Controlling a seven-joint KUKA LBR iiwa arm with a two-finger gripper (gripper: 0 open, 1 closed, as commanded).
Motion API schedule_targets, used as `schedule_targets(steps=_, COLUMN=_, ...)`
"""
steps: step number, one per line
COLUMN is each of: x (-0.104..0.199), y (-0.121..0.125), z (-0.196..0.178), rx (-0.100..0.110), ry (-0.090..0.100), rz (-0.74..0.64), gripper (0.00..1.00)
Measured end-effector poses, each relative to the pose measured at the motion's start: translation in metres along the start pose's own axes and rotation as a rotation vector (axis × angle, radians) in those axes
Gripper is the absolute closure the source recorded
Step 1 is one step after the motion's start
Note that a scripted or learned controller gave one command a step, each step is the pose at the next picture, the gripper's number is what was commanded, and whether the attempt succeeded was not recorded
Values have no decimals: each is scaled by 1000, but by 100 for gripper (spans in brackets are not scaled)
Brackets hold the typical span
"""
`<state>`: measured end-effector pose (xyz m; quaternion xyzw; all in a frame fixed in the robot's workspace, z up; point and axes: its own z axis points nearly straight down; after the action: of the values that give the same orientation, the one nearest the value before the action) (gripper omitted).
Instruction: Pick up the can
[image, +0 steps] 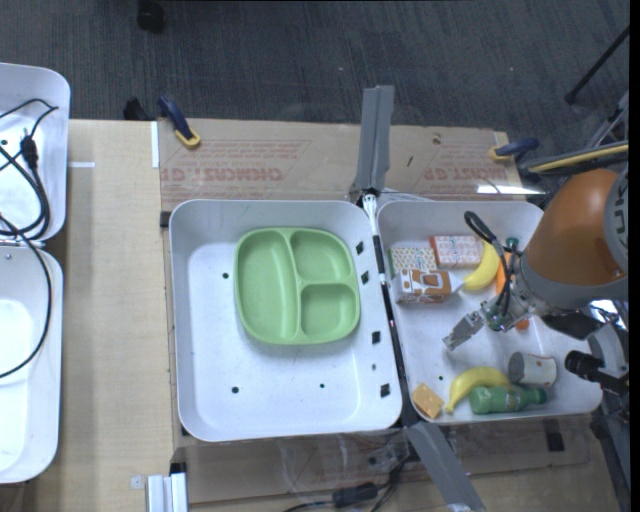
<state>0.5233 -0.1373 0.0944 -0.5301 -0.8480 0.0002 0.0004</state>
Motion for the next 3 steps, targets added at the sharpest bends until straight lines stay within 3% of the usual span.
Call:
schedule_targets(steps=1, x=23, y=-5, z=-2, rx=0, ry=0, rz=-14, gripper=0)
schedule_targets(steps=2, x=4, y=31, z=-166, rx=0, ry=-2, rz=29, gripper=0)
schedule_targets(steps=3, x=3, y=32, z=-174, rx=1, ry=-3, rz=27, gripper=100)
